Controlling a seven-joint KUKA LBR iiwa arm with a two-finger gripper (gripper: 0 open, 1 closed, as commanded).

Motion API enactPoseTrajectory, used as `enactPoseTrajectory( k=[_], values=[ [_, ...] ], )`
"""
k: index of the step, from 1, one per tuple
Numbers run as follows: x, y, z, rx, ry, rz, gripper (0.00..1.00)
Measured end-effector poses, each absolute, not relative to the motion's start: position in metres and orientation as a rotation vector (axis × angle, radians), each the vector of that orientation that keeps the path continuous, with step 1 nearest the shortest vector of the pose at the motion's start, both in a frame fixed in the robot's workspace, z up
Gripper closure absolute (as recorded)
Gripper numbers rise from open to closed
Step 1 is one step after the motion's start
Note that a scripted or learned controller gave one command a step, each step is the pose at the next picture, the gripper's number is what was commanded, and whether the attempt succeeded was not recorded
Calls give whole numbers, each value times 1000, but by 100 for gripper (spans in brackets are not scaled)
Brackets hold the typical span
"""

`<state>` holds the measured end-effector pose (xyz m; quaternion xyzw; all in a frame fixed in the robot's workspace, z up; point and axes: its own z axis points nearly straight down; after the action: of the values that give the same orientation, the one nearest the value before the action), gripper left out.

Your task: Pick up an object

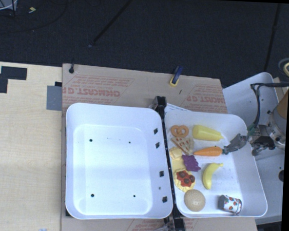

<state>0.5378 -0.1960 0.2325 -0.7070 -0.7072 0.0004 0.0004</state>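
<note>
The right bin [245,184] holds several toy foods. A pretzel [179,131] and a yellow pepper [206,133] lie at its far side. Below them are an orange carrot [208,151], purple grapes [191,163], a banana [208,175], a pizza slice [185,179], a tan ball [194,199] and a white can with red dots [231,204]. My gripper [247,145] hangs over the bin's right side, open, with nothing between its fingers. Its left finger [234,143] is just right of the carrot's tip.
The left bin [112,159] sits beside the right one, with a black divider [162,153] between them. Both rest on a cardboard sheet [112,86]. A blue and yellow clamp [175,76] stands at the cardboard's far edge. A white cover [248,94] lies at the right.
</note>
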Motion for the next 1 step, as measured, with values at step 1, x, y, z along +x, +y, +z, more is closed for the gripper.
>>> enactPoseTrajectory(
  k=[1],
  values=[
    [536,-148,81,-2217,-2221,2,0]
  ],
)
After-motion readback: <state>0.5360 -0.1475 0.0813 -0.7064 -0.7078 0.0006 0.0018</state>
